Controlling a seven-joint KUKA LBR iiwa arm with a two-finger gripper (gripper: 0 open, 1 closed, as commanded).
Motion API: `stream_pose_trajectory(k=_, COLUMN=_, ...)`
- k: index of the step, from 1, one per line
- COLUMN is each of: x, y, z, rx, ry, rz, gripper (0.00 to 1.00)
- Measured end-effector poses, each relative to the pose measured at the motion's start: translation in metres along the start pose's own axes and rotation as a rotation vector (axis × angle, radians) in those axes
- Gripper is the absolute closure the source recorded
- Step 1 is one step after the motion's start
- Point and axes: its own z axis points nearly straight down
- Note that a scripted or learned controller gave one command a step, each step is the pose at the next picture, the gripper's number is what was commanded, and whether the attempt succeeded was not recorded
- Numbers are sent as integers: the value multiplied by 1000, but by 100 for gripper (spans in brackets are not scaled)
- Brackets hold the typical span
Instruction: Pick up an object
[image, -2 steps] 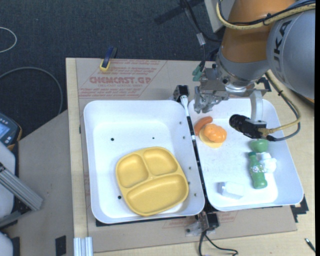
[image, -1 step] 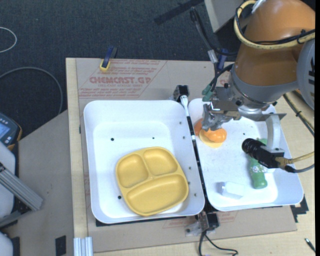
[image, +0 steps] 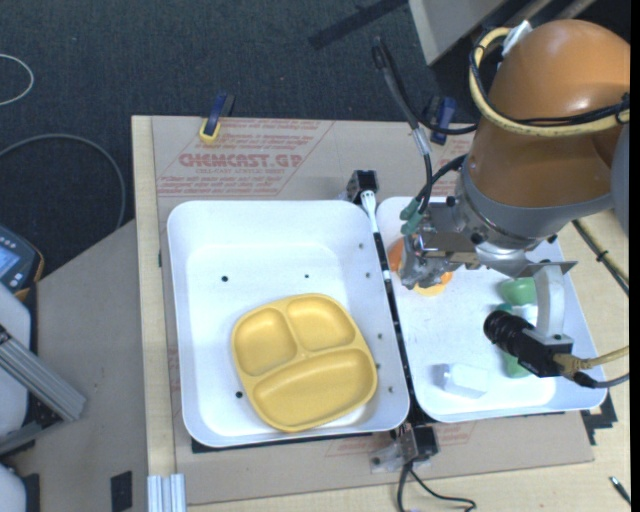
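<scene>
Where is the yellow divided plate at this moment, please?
The yellow divided plate lies flat in the left bin, in its near half toward the wall shared with the right bin. The gripper is over the right bin, apart from it.

you are looking down on two white bins side by side. the left bin (image: 190, 300) holds a yellow divided plate (image: 303, 360), lying flat toward its near edge. over the right bin (image: 560, 395) the gripper (image: 432, 262) is low, close to the shared bin wall, directly above an orange object (image: 432, 285). farther from that wall lie a green object (image: 520, 293) and a small clear-white piece (image: 462, 379).
</scene>
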Motion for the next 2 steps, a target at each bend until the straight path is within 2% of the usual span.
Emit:
stream_pose_trajectory(k=1, x=-86, y=2, z=-90, rx=-17, ry=-4, rz=12, gripper=100)
stream_pose_trajectory(k=2, x=-26, y=24, z=0, rx=5, ry=-1, rz=-2, gripper=100)
